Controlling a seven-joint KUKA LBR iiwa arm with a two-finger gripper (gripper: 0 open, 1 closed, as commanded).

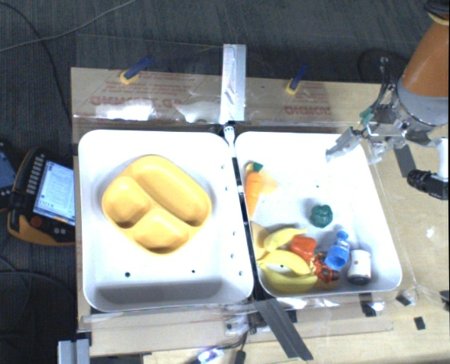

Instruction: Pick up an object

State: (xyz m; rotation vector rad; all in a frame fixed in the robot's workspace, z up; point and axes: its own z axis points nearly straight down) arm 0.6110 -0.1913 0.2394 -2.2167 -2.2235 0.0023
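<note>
Bench, two white bins (236, 203). Gripper (345, 144) upper right, finger state indeterminate; teal object (321, 215) below, slightly left; toy carrot (253, 186) farther left.

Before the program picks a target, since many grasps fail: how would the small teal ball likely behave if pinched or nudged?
The teal ball looks round, so it would probably roll when nudged. It sits apart from the pile, with bare bin floor around it, so nothing would stop it. Its curved sides might slip from the gripper.

Two white bins (89, 203), one yellow bread-shaped toy (155, 202), one carrot (253, 184), two bananas (285, 268).
</note>
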